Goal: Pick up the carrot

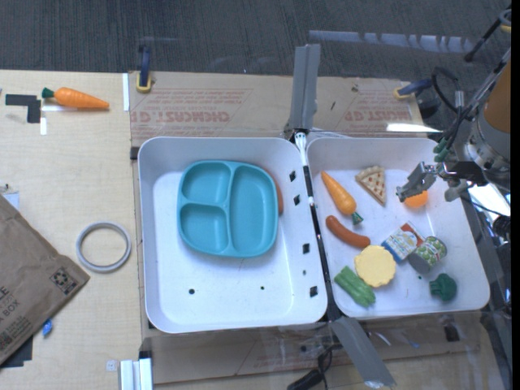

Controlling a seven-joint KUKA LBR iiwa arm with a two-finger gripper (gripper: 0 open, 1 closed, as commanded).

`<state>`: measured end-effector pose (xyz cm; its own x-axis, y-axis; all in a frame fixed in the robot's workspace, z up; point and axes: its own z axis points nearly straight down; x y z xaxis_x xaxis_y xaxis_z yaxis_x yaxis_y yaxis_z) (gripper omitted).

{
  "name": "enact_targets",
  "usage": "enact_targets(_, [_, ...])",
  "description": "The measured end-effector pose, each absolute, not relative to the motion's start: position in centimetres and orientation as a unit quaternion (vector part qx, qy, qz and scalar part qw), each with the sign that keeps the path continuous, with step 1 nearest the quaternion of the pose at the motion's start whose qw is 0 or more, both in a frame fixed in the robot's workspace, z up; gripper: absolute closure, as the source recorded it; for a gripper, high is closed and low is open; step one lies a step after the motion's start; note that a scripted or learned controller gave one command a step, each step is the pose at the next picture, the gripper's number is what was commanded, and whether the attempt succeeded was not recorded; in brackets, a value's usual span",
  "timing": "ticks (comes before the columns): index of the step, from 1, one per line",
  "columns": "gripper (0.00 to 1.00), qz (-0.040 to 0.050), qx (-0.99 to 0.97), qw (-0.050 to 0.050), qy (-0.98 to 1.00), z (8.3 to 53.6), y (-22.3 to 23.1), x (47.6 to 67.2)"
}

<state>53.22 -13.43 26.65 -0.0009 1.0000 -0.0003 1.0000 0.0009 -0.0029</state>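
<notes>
Carrot (340, 193) lying slantwise in the right bin (471, 242), near its left wall, green top toward the lower right, tip toward the upper left. Just below it lies a sausage (348, 231); to its right, a pizza slice (373, 184). Farther down sit a yellow disc (376, 266), a green pepper (355, 286), a small carton (401, 243), a can (430, 251) and broccoli (443, 286).

The gripper (416, 185) hangs at the bin's upper right, well apart from the carrot, with the pizza slice between them. Something small and orange (416, 200) sits right at its tips; whether it is pinched or merely lying beneath cannot be told, nor whether the gripper is spread or closed.

The left bin (162, 299) holds a blue divided plate (228, 208). A second carrot (76, 98) rests on the bench, far left, outside both bins.

Likely risks: the arm may close on the orange piece instead of the carrot, since both share a colour. Crossing leftward, it could knock the pizza slice. A descent placed too low may catch the sausage, and the nearby wall leaves little room for a finger on that side.
</notes>
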Motion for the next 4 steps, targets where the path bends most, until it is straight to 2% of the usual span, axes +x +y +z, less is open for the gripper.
enact_targets(1, [0.0, 0.0013, -0.674, 0.001, -0.739, 19.0, -7.8, 58.5])
enact_targets(2, [0.0, 0.0007, -0.625, 0.0, -0.781, 13.6, -10.5, 60.4])
enact_targets(3, [0.0, -0.0026, -0.499, -0.008, -0.866, 9.9, -10.2, 65.9])
enact_targets(4, [1.0, -0.0034, -0.501, -0.012, -0.865, 11.1, -10.4, 66.1])
